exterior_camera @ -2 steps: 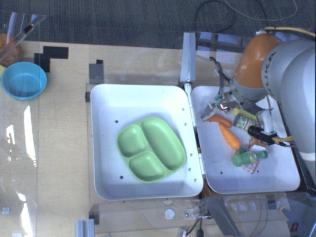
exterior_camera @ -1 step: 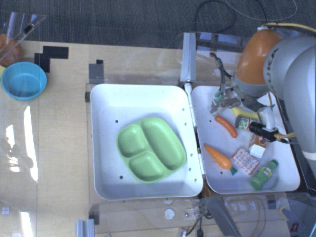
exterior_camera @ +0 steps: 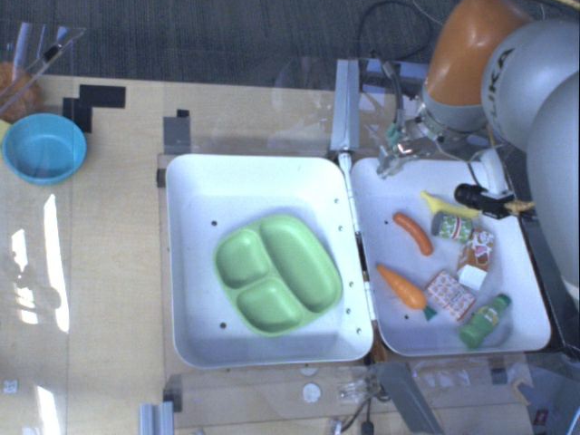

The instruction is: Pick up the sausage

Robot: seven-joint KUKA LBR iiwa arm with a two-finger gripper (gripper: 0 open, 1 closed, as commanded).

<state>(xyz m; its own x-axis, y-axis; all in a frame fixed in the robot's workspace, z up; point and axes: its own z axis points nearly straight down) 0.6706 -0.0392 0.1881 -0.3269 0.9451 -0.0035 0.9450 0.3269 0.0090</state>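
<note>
Orange-red sausage (exterior_camera: pixel 413 233) lies untouched in the right bin (exterior_camera: pixel 535 333); the gripper (exterior_camera: pixel 396 155) is poised above the rim, approach pending, its state untellable; descent is needed.

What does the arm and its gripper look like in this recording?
The arm is bulky, rounded and grey, with an orange band above the wrist. Black cables loop near it. The gripper is small, metallic and silver-grey.
</note>
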